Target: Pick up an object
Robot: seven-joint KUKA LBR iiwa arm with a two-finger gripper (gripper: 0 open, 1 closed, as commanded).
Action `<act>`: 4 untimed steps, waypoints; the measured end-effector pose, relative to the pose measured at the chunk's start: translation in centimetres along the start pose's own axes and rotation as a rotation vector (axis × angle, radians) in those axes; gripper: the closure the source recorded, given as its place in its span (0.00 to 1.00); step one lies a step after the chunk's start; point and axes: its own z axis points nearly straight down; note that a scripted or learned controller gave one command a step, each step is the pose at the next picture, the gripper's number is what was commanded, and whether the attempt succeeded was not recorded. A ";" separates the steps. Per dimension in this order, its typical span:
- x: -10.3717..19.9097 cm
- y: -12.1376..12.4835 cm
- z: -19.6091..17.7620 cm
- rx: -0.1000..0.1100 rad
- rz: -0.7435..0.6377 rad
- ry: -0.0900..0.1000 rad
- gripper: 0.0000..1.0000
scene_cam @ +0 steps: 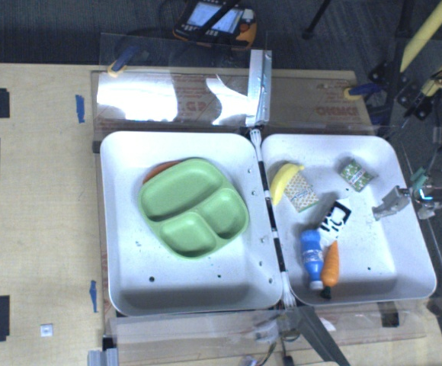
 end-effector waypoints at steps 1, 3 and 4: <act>1.8 1.5 11.5 -0.003 -0.115 -0.001 0.00; 6.7 -0.9 15.7 -0.010 -0.547 -0.006 0.00; 13.2 -1.2 6.0 -0.001 -0.047 -0.001 0.00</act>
